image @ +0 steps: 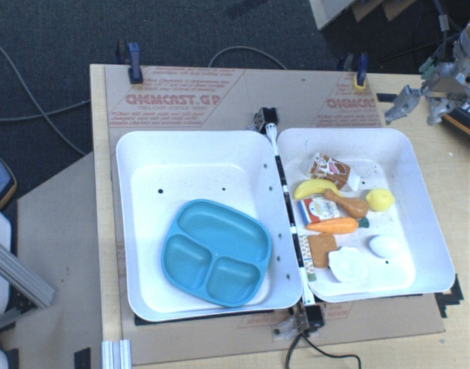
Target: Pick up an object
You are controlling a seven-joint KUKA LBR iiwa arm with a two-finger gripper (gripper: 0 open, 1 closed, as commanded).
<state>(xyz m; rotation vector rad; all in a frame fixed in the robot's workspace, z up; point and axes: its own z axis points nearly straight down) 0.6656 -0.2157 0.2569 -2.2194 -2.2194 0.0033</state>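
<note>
Blue divided plate (215, 252) fills left bin (142, 160); right bin (419, 175) holds banana (315, 187), carrot (335, 225), lemon (380, 199). Fingers (419, 102) spread open.

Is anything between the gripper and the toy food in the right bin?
Nothing visible. The gripper hangs beyond the right bin's far right corner, with open space down to the banana, carrot and lemon.

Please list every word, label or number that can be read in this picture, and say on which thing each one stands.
"CHEMCAST GP": red print on the brown board under the bins, left side; partly blurred.
Same red print at right: too cut off to read.
Small packet in right bin: print too small.
</note>
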